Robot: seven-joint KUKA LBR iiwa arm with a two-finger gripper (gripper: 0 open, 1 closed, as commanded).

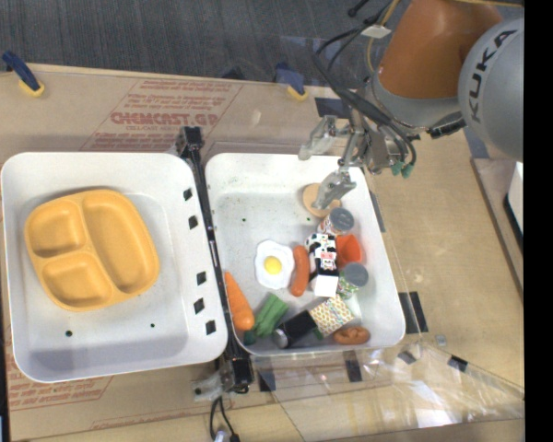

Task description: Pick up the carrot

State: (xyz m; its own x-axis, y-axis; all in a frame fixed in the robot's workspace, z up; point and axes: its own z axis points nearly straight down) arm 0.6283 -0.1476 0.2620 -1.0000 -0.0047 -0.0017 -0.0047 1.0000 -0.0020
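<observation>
The carrot (239, 302) is orange and tapered. It lies along the left wall of the right bin (235, 201), near the front corner, next to a green vegetable (271, 313). My gripper (326, 166) hangs over the back right part of that bin, far from the carrot and up to its right. Its two fingers stand apart, open, with nothing between them. The lower fingertip (335, 190) is just above a tan round piece (313, 198).
A heap of toy food fills the right bin's front right: a fried egg (273, 264), a sausage (300, 271), a cow-print carton (323, 251), two cans and a patterned box (330, 313). A yellow divided tray (92, 247) sits in the left bin (18, 339).
</observation>
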